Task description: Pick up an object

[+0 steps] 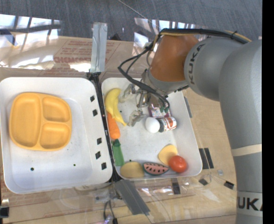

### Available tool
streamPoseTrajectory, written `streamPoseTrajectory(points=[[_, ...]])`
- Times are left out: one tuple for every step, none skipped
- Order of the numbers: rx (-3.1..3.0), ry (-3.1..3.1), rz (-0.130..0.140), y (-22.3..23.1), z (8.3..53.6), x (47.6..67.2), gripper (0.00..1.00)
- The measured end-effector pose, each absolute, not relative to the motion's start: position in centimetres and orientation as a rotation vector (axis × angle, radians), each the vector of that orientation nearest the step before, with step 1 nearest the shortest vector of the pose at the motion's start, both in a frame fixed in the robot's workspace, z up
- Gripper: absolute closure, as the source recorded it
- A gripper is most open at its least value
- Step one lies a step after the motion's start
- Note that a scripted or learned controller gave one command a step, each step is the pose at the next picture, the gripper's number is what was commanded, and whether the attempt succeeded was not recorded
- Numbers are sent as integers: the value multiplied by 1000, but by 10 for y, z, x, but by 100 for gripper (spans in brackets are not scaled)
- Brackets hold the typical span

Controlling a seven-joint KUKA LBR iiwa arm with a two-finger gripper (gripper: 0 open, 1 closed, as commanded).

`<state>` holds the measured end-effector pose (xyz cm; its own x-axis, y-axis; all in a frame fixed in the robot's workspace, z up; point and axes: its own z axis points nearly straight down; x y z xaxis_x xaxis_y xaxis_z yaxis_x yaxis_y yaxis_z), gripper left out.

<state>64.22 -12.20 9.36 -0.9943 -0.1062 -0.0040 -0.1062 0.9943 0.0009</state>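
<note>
Near edge: taped wooden bench [211, 181]. Right bin [188, 148] holds a tomato [177, 163] at five o'clock, white egg [152, 124] centre; gripper [136, 107], fingers apart, above it near banana [113, 105]. Cardboard [71, 50] beyond at twelve

Arm [211, 55] reaches from right over right bin [186, 139]; gripper [138, 107] low beside banana [113, 105], near white egg [152, 124] and can [167, 122]. Carrot [113, 127], tomato [178, 163], watermelon slice [155, 168] along bin's edges. Yellow divided tray [40, 121] in left bin [16, 171].
</note>
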Motion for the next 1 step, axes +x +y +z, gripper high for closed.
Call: streamPoseTrajectory(points=[[-499,3102,0,-183,92,613,0]])
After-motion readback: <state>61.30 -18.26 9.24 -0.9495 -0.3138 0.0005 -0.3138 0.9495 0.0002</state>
